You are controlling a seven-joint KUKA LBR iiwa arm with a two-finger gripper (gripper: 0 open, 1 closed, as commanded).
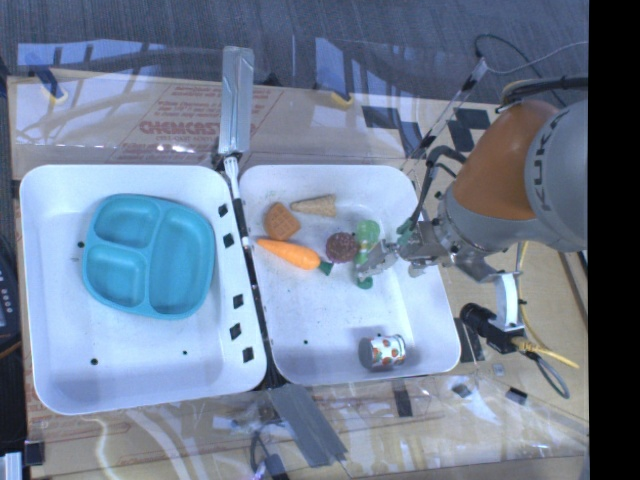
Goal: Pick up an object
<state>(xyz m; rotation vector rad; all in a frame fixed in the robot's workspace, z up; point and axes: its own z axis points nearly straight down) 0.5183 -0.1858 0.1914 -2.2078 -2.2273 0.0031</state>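
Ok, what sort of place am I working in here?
Probably a robotics lab bench, not a kitchen: a grey-and-orange industrial robot arm, and a shallow white plastic bin of toy food like an orange plastic carrot.

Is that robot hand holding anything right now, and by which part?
Cannot tell. The gripper sits against the middle of the green object in the right bin, but a grip on it is not clear.
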